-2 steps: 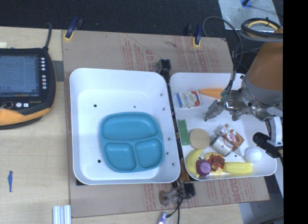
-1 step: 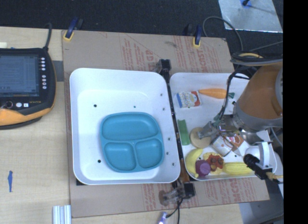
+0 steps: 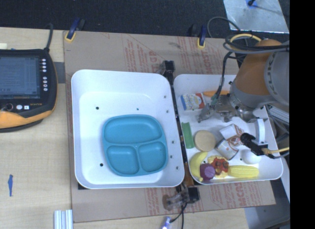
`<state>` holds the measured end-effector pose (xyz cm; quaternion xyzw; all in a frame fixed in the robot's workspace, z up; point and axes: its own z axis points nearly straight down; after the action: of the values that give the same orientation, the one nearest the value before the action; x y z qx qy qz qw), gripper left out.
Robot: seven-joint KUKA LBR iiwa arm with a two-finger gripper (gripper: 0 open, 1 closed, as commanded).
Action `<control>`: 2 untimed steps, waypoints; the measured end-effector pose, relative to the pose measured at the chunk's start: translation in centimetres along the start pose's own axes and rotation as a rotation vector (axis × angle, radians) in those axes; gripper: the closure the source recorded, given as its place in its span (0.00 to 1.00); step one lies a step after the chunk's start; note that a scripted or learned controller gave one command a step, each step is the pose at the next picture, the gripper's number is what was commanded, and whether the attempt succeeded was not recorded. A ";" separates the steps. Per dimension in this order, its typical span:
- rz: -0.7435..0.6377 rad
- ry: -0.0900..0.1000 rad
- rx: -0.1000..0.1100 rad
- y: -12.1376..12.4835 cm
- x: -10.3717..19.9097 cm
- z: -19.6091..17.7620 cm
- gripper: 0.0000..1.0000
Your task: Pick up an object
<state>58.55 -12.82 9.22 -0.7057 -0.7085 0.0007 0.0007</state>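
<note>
My two-finger gripper (image 3: 216, 111) hung low over the far part of the right shallow white bin (image 3: 275, 174), can't tell how it was set. Just left of it lay a small white packet with red print (image 3: 193, 100). Nearer in that bin: round tan disc (image 3: 205, 140), green stick (image 3: 187, 134) along the left wall, yellow banana (image 3: 196, 163), purple plum-like ball (image 3: 207, 172), yellow corn cob (image 3: 243, 172), small white cup (image 3: 227, 148). Left white bin (image 3: 86, 125) held a blue three-compartment plastic plate (image 3: 134, 144)
</note>
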 end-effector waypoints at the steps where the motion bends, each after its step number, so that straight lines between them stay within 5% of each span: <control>1: -0.001 -0.001 0.002 -7.0 -2.8 0.1 0.00; 2: -0.006 -0.003 0.001 -6.9 -2.9 -1.1 1.00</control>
<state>51.65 -15.75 10.28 -0.7035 -0.7107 0.0021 0.0002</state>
